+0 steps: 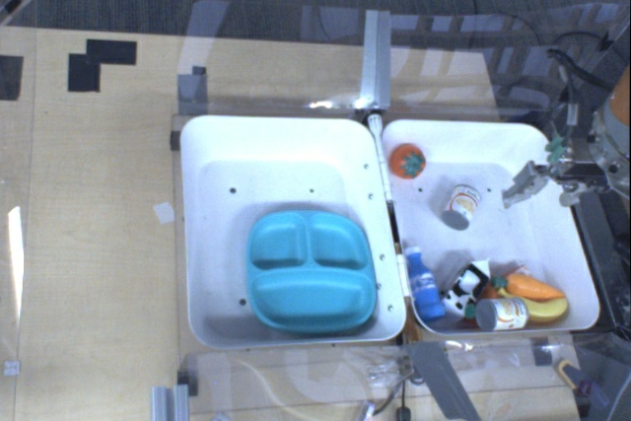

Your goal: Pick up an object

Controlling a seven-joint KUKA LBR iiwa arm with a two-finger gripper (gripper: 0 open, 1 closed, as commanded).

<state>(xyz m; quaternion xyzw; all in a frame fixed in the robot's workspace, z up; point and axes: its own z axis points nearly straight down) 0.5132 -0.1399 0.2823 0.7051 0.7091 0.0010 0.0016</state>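
**While the Gripper Hangs Open Over the Right Bin**

Where the two fingers [521,184] show, we see them spread apart with nothing between them; only white bin floor lies in the gap. The gripper [544,190] hangs over the far right part of the right bin [493,135], close to its right wall, and the arm [606,128] enters from the right edge.

1. Nearest item. We note a small can [460,205] lying tilted on the bin floor to the left of the gripper, apart from it. Its label is pale with orange-red marks; we cannot read any writing on it.
2. Far left corner. A round orange-red item with a green patch [406,161] sits beside the wall between the bins.
3. Near edge cluster. We find a blue bottle [422,283] against the dividing wall, a black-and-white toy [467,285] just beside it, a second can [501,314] lying on its side, an orange carrot-shaped item [533,288] and a yellow banana-shaped item [549,310]. These last four touch or overlap. The second can's label shows red and pale bands; its text is too small to read.
4. Left bin [286,143]. A blue divided plate [311,269] rests in its near half.
5. Bench [89,212]. Black block marks [99,62] sit at far left; they carry no legible writing.
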